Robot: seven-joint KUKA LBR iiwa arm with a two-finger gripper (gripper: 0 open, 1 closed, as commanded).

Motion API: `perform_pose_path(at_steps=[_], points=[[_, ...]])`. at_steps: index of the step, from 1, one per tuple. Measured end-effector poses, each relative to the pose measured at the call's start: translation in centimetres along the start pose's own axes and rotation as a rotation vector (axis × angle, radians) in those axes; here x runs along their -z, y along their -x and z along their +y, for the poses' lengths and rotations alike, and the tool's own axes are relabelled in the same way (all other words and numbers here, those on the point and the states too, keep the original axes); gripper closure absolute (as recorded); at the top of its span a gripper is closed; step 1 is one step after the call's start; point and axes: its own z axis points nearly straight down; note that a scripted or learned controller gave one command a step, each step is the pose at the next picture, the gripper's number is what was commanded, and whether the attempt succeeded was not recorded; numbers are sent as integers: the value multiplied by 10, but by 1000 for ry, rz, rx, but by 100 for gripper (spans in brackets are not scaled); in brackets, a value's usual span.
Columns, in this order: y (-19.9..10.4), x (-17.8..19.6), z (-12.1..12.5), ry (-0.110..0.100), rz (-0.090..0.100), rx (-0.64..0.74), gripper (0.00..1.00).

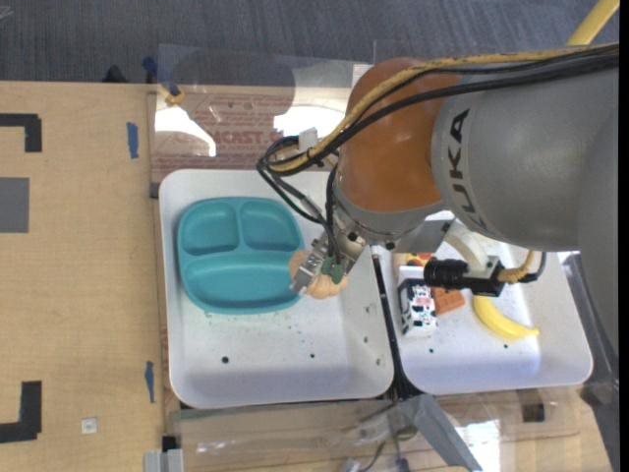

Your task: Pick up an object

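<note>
In the left bin, just off the right edge of the teal divided plate: gripper down low, fingers apparently clamped on a small tan object, though hard to tell for sure. Best lifted straight and slowly, clear of the plate rim. Counted: two bins, one plate, one banana, one small carton.

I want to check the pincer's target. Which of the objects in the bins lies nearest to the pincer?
The small tan object in the left bin, beside the teal plate, right at the pincer. The banana and the other items lie apart in the right bin.
</note>
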Motion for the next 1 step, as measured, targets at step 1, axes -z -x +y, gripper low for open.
perform_pose_path(at_steps=[1], points=[[-40, -22, 15, -9, 3, -528, 100]])
